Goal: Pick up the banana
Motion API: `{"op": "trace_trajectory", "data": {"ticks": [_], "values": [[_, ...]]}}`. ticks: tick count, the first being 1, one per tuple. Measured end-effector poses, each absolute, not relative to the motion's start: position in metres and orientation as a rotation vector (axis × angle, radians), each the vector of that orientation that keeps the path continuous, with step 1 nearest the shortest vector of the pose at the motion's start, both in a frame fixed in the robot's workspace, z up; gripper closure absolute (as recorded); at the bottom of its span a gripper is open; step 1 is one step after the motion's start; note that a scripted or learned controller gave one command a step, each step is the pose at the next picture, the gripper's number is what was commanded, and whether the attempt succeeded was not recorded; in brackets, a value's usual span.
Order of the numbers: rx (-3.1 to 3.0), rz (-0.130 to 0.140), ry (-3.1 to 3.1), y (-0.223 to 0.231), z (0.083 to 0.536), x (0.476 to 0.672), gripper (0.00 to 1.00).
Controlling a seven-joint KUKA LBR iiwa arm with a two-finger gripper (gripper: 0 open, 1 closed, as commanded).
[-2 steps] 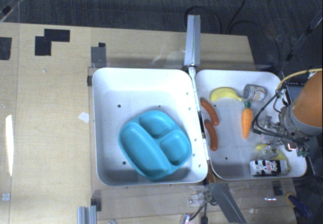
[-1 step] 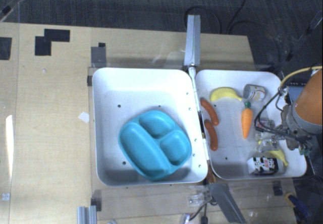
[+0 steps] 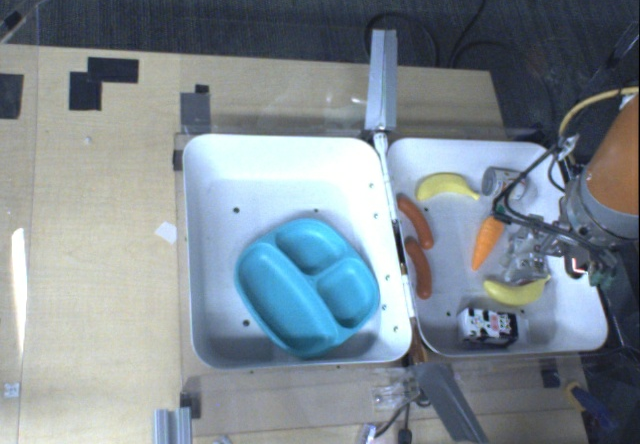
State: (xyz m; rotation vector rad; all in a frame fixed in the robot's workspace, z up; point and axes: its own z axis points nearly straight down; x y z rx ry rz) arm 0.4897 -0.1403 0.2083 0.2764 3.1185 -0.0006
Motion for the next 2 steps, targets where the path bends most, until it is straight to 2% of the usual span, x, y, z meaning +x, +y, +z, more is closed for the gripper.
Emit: {"op": "trace_trajectory", "data": {"ticks": [1, 2], "values": [[0.010, -0.002, 3.131, -0.166, 0.236, 0.523, 1.00], [0.005, 0.000, 3.134, -0.191, 0.163, 0.541, 1.00]]}}
